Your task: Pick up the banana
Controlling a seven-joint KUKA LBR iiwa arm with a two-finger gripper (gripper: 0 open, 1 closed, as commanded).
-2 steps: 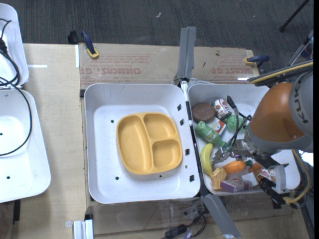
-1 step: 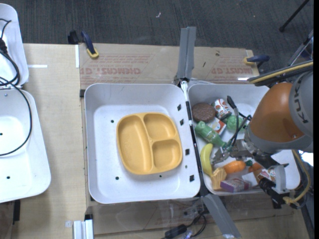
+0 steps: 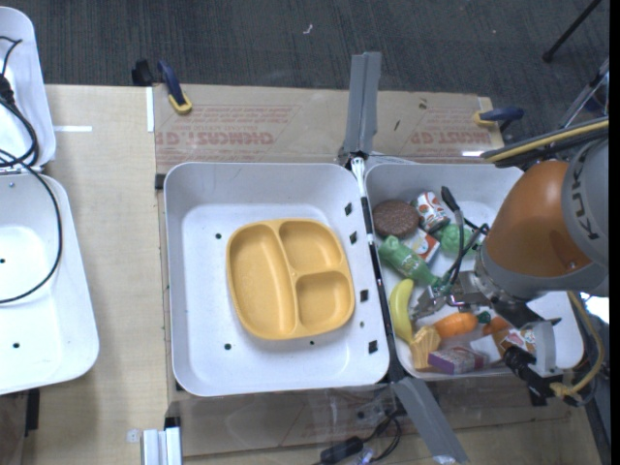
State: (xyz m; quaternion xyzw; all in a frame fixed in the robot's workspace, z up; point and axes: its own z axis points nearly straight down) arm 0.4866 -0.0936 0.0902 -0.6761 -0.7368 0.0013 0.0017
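Right bin [image 3: 572,320], near edge: purple box [image 3: 455,360] and orange item [image 3: 455,325]. Banana [image 3: 401,308] lies by the left wall, just beside the pincer [image 3: 431,303]; finger state cannot be told. Behind: green bottle [image 3: 407,260], brown disc [image 3: 395,218]. Left bin [image 3: 194,289] carries a yellow tray [image 3: 290,278].

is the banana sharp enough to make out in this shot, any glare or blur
In the camera view the banana reads clearly as a yellow curve at the right bin's left wall; lighting is even and soft, with mild glare on the arm's orange band; the gripper and the toys around it look slightly soft and cluttered.
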